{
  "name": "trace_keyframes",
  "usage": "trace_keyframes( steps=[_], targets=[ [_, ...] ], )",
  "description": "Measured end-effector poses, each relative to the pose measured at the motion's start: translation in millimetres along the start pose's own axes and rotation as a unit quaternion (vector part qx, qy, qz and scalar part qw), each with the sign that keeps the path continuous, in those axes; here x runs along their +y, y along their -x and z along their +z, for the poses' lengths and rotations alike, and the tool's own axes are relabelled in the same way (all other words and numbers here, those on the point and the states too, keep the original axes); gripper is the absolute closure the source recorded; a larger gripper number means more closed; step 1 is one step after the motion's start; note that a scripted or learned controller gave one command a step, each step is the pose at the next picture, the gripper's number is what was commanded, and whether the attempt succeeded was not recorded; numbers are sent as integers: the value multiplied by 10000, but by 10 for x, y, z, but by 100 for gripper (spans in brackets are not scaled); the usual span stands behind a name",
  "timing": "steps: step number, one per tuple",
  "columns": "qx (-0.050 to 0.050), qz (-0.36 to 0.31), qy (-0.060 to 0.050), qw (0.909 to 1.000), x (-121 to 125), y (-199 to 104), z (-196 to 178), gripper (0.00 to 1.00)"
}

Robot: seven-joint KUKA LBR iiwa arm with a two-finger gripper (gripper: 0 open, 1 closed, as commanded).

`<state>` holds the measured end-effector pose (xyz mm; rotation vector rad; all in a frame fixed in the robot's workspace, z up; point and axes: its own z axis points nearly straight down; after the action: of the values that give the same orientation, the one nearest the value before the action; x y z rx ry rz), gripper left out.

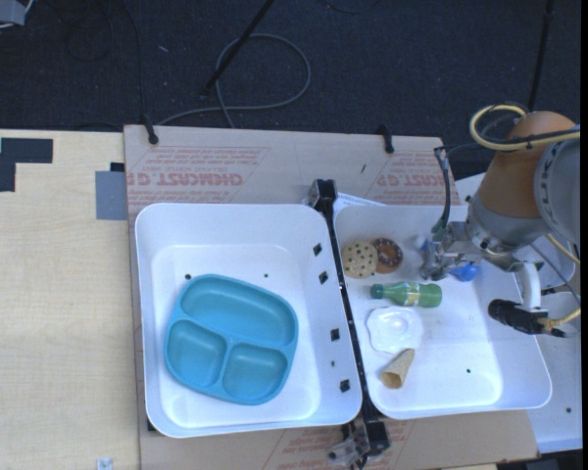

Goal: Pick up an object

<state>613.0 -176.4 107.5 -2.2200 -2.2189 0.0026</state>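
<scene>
Gripper [439,258]: above right bin [514,385], near green bottle [409,294]; jaw state cannot be told.
Open room: right bin's right half.
Left bin [157,262]: blue tray [232,338].

Left bin [157,262] holds a tray [232,338]; right bin [514,390] holds cookie [359,258], bottle [408,294], cone [397,367]

The grey arm with its orange band [524,169] leans in from the right, its wrist bent down and over to the left. At its tip the two-finger metal gripper [437,255] hangs low, pointing down. The fingers sit in a cluttered patch of glinting metal, and their spread can't be made out from here.
</scene>
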Motion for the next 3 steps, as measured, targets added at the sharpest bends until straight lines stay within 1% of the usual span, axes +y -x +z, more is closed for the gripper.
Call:
trace_keyframes(
  steps=[1, 2, 3],
  targets=[
    [-10, -7, 35, 10000, 101, 56, -543, 100],
    [-12, -10, 43, 10000, 177, 76, -1162, 100],
    [-4, -18, -3, 10000, 178, 70, -1004, 100]
  ],
)
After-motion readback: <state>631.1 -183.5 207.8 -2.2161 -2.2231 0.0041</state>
